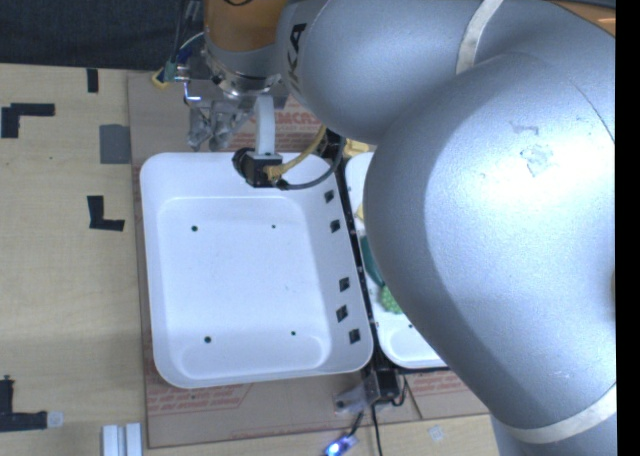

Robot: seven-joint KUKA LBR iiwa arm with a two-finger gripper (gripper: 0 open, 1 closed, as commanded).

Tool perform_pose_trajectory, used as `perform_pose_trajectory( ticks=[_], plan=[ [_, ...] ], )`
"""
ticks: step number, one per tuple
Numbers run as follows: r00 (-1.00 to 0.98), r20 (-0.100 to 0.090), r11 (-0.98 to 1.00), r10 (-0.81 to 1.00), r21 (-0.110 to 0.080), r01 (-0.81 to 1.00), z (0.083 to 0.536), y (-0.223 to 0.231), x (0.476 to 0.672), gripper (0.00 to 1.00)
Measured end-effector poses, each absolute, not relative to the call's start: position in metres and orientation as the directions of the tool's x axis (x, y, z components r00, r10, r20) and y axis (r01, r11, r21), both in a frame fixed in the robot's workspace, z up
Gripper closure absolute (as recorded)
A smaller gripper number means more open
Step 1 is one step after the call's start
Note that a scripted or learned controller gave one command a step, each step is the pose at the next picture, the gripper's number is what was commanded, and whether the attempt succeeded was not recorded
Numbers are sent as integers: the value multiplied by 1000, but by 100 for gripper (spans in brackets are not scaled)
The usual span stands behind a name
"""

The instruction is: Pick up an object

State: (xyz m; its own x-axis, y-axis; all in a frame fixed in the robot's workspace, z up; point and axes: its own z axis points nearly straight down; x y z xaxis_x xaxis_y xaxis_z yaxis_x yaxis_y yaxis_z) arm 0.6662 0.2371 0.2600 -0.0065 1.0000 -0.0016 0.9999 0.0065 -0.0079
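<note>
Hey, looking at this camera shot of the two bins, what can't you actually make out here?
1. Right bin: in the camera view the grey arm covers most of it; just a near corner is visible, so its contents are hidden.
2. Green thing in that bin: a sliver beside the arm, too little to identify.
3. Gripper: small and blurred past the left bin far rim; whether it holds anything is unclear.

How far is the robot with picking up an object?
Done: nothing visible yet. In hand: the gripper hangs at the far rim of the left bin, with no object seen in it. Left: reach an object, perhaps the green thing in the right bin beneath the arm, grip and lift it.
</note>
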Motion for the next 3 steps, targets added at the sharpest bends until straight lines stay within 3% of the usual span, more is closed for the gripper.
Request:
perform_pose_trajectory(
  ticks=[1,2,3],
  plan=[
    [-4,5,3,1000,12,1000,394,231,643,100],
    [-3,-2,3,1000,-6,1000,358,233,577,100],
    [-3,-3,3,1000,-8,1000,318,233,518,100]
  ],
)
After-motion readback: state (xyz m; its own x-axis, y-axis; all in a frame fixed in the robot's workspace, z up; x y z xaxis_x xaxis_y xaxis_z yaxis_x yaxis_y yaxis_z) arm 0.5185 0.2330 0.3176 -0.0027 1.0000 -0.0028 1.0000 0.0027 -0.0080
